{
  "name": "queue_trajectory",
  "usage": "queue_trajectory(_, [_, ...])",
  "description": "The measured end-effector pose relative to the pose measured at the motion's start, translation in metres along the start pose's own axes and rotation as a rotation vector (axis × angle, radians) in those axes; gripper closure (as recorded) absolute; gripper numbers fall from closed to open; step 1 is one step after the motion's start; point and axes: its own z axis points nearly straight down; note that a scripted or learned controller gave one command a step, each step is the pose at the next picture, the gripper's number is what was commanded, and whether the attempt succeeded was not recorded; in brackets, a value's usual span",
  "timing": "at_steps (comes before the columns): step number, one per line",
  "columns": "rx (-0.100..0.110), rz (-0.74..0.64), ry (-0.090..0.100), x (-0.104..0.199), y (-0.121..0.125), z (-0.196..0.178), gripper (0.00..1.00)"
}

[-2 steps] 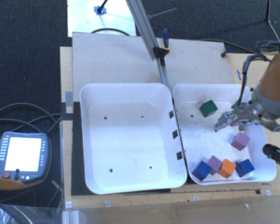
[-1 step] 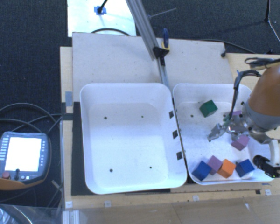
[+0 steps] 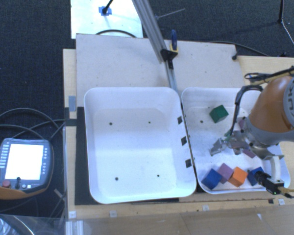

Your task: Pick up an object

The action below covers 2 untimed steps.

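Observation:
My gripper (image 3: pixel 219 145) hangs low over the middle of the right bin (image 3: pixel 196 106), reaching in from the right under the orange-banded wrist. A green block (image 3: pixel 218 113) lies just behind it, apart from it. Along the bin's front wall sit a blue block (image 3: pixel 211 178), a purple block (image 3: pixel 226 171), an orange block (image 3: pixel 238 176) and a second blue block (image 3: pixel 255 175). A mauve piece (image 3: pixel 248 153) peeks out from under the arm. I see no object in the gripper.
The left bin (image 3: pixel 93 131) sits beside the right one, sharing a ridge with black clips (image 3: pixel 183 141). A slanted metal pole (image 3: pixel 152 23) crosses behind the bins. A teach pendant (image 3: pixel 22 168) lies on the floor at the left.

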Motion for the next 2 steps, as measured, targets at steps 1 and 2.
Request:
queue_trajectory(1, [-0.006,-0.002,-0.002,-0.001,0.001,-0.013,1.0])
queue_trajectory(2, [-0.01,-0.001,-0.003,-0.003,-0.003,-0.058,1.0])
